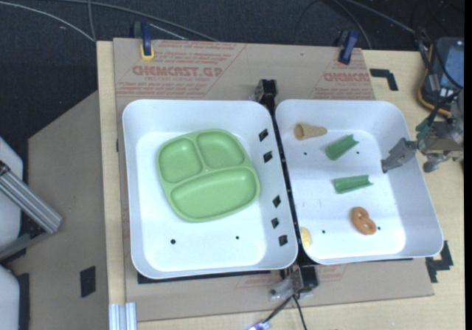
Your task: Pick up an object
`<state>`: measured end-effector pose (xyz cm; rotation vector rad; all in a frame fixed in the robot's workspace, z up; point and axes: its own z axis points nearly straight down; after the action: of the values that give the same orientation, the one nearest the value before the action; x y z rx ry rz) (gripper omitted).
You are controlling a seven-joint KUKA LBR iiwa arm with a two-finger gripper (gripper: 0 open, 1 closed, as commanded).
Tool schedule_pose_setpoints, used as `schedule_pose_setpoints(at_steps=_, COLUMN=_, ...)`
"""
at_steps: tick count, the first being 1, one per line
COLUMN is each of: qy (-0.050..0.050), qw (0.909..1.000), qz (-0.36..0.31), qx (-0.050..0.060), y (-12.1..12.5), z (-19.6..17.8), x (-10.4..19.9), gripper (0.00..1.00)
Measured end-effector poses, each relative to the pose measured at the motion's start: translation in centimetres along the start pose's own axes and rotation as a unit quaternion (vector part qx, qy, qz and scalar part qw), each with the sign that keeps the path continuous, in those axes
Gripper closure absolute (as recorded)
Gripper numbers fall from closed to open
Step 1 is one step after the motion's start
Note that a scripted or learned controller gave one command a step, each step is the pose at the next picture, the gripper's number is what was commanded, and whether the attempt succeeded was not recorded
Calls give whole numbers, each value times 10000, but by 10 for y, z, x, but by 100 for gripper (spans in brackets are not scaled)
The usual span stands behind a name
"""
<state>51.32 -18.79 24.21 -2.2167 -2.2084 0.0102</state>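
The grey two-finger gripper (394, 156) hangs at the right bin's (420, 236) three-o'clock rim, holding nothing; how far it is open cannot be told. Likely targets lie loose at nine o'clock from it: two green plastic pieces (341, 147), a brown pretzel (363, 221), a tan cone (310, 131).

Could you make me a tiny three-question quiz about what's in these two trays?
1. True or false: the green divided plate lies in the left bin.
2. How many green pieces lie in the right bin?
3. Which item is nearest the pincer: A) pretzel B) upper green piece C) cone?

Key: 1 true. 2 two, the other being the lower green piece. 3 B.
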Motion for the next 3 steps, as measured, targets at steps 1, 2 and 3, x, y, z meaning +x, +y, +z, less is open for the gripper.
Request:
schedule_pose_setpoints(at_steps=1, qy=-17, qw=10000, qz=-19, qx=-63, y=2, z=-6, x=1, gripper=0)
schedule_pose_setpoints(at_steps=2, qy=-8, qw=10000, qz=-19, qx=-49, y=-3, z=39, x=6, gripper=0)
schedule_pose_setpoints(at_steps=3, qy=-7, qw=10000, qz=-18, qx=-47, y=-4, z=80, x=6, gripper=0)
